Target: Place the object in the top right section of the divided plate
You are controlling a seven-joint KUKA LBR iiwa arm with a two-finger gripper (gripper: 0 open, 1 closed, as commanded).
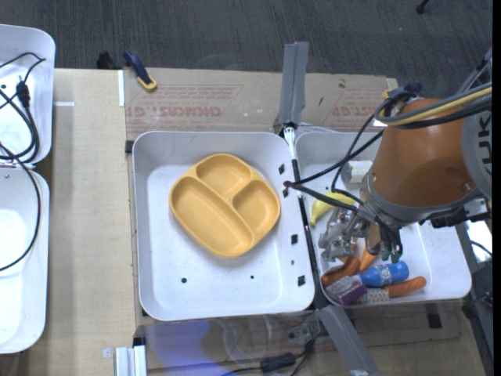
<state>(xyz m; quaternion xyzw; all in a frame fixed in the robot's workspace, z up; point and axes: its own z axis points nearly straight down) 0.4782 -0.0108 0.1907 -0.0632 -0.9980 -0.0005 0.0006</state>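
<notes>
**A:** In the right bin [458, 276], along its near wall, what lay there?

**B:** A small heap of toy food: a purple-wrapped piece [350, 291] nearest the edge, an orange carrot-like stick [405, 287] pointing left to right, a blue piece [385, 274] just behind it, and a second orange stick [344, 270] angled up toward the gripper [343, 240]. A yellow banana shape [323, 207] sat farther back, curved along the dividing wall.

**A:** And the fingers?

**B:** The gripper hung over that heap, touching or nearly touching it, but the metal parts blurred together. I could not tell how far apart they were, or whether they had anything.

**A:** Which object was meant?

**B:** The task did not say. I judged the nearer orange stick the likely pick. It looked light, stiff and smooth, so probably slippery; I would have pinched it across its middle, square to its long axis.

**A:** And the target?

**B:** The divided plate [225, 204] sat farther left in the left bin [156, 288], turned at a slant, all three sections bare. Its top right section [257, 206] lay nearest the dividing wall, well apart from the heap.
</notes>
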